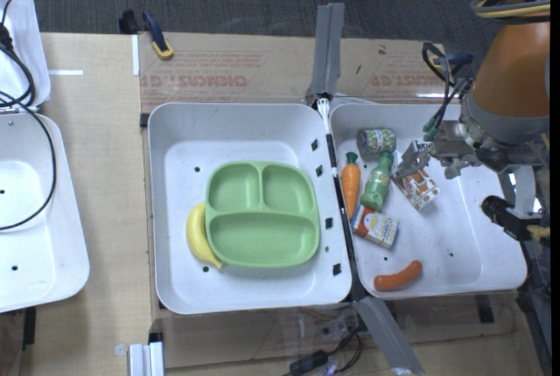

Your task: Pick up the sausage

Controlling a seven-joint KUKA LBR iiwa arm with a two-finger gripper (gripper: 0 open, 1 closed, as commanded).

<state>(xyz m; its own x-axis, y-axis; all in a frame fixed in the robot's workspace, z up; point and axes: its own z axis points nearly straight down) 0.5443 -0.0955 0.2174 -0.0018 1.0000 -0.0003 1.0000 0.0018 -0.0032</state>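
The sausage (398, 275) is a short orange-red link lying near the front wall of the right bin (490, 265). My gripper (413, 161) hangs over the middle of that bin, well behind the sausage and apart from it. It sits just above a small red and white carton (418, 187) and beside a green bottle (378, 182). Nothing shows held in it.
The right bin also holds a carrot (350, 187), a green can (376, 141) and an orange carton (377, 228). The left bin (171, 191) holds a green divided plate (262, 215) with a banana (200, 236) beside it. A grey divider post (328, 51) stands between the bins.
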